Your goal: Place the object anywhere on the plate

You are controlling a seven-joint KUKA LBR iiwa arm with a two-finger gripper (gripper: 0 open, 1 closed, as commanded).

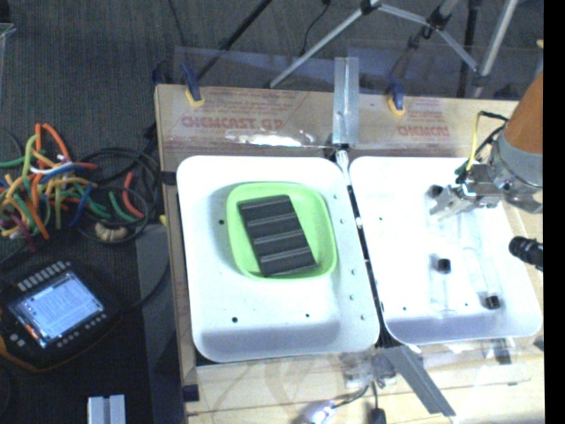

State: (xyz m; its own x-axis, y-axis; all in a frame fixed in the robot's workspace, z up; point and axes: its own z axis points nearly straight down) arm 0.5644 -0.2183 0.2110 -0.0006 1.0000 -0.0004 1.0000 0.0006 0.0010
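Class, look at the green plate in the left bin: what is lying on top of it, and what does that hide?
A dark ribbed block lies on the green plate, covering its middle. The plate's rim shows all round; the surface under the block is hidden.

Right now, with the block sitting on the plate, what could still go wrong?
1. The block covers most of the plate and lies at an angle, so a nudge could push a corner over the rim.
2. The gripper hangs over the right bin, near its far wall, so a low sweep might clip that wall.
3. The yellow cable by the wrist could snag as the arm moves.
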